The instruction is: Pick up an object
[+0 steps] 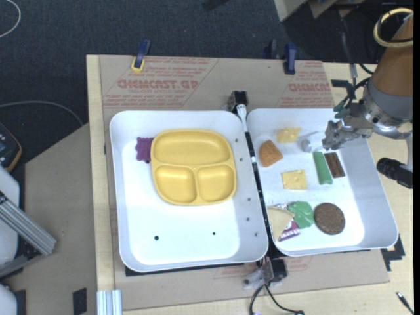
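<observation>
Nearest the camera in the right bin (pixel 380 231) lie a brown cookie (pixel 329 218), a green leaf (pixel 301 210) touching a wrapped wedge (pixel 286 223), then a yellow cracker (pixel 294 179). Further back a green bar (pixel 322 167) lies just beside a brown bar (pixel 335 164), with a bread roll (pixel 270 153) and a pale chunk (pixel 288 135) to their left. The claw (pixel 331 136) hangs over the bin's far right part, above the bars' far ends (whether it is clenched or released cannot be told; nothing is seen in it). In the left bin (pixel 131 241) a yellow tray (pixel 193 165) touches a purple piece (pixel 143 148). Both bins sit on the counter (pixel 197 77).
</observation>
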